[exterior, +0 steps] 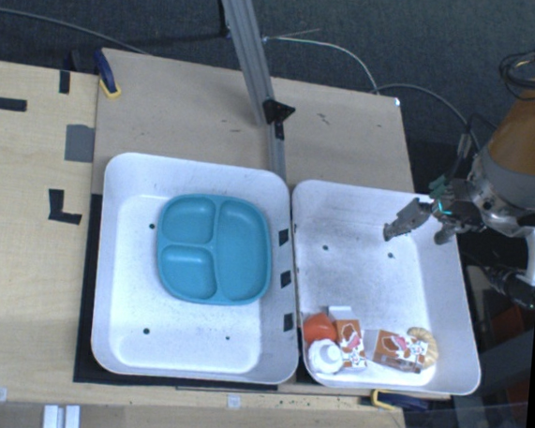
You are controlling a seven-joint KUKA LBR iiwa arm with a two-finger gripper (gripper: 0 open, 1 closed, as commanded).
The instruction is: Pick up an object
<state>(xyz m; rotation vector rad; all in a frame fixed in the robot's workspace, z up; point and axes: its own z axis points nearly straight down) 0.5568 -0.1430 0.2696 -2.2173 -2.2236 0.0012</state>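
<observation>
The left shallow white plastic bin holds one item: a teal moulded plastic plate with three compartments, lying flat in the upper middle of the bin floor, apart from all four walls. The right shallow white plastic bin sits just beside it, the two rims touching along the centre line. Its contents are gathered along the near edge at the lower left: a small round orange object, a white rounded piece just below and touching it, a red and white printed packet immediately to its right, and a tan and red printed pouch a little further right, near the front wall. The exact nature of these small items cannot be made out. The upper part of this bin is bare, speckled floor. The two-finger gripper of the grey arm hangs over the upper right of the right bin, tilted, well apart from the cluster; whether its tool is released or clenched cannot be told, and nothing is seen in it. Judgement: the task stands at the approach step, nothing lifted. The next move calls for travel toward the near edge, alignment over a single item, and a descent that clears the neighbours; crowding there risks a missed or double grasp.
</observation>
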